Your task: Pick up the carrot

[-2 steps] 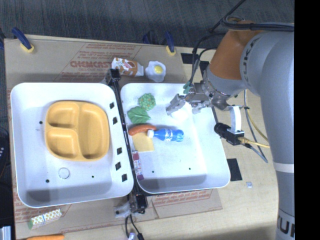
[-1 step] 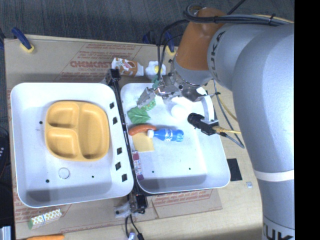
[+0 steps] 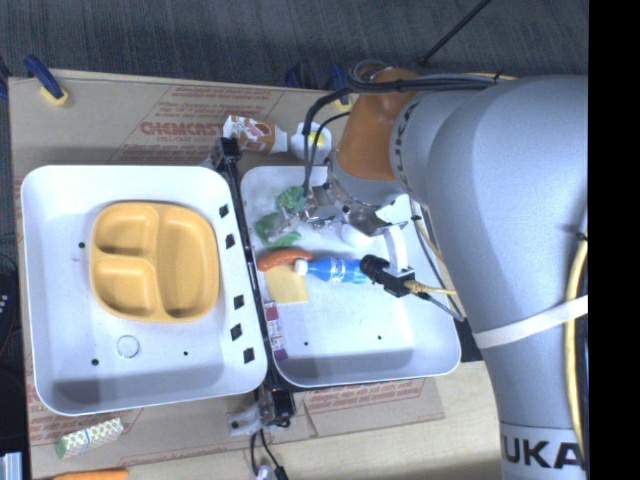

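- My gripper (image 3: 322,208) hangs over the back of the right bin (image 3: 345,360), above a green leafy item (image 3: 282,216); I cannot tell how it is set.
- The carrot (image 3: 283,260) lies on the floor of that bin near its left wall, in front of my gripper and apart from it.
- A blue bottle (image 3: 336,269) lies just right of the carrot, a yellow block (image 3: 287,286) just in front.
- The left bin (image 3: 60,268) holds a yellow divided tray (image 3: 155,259).
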